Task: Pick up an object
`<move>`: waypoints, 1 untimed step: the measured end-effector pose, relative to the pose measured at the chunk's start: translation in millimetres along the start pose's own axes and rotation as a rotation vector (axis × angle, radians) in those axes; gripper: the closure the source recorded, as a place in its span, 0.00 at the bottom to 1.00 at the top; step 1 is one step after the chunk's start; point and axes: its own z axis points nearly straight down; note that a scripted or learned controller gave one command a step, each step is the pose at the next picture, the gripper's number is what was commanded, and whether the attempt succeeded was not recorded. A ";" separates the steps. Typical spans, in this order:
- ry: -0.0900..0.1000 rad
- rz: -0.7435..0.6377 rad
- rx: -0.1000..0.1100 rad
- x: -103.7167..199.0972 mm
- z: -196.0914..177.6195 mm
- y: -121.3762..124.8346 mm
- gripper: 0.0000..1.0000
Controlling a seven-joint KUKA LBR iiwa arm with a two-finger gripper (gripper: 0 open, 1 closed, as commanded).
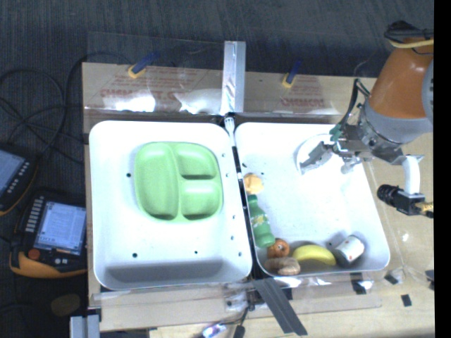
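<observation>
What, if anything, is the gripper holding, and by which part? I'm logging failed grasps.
Nothing. The gripper is open above the right bin, apart from the banana.

Banana [314, 255], green bottle [259, 222] and small toys lie along the right bin's [317, 203] near edge.

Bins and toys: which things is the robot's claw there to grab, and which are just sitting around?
For the job:
claw, above the right bin
banana
green bottle
small can
orange ball
brown lump
small yellowish toy

Just lying about:
green divided plate in the left bin
handheld screen beside the bench
</observation>
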 end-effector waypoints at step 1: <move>-0.001 0.016 0.002 43.0 110.0 -62.6 0.00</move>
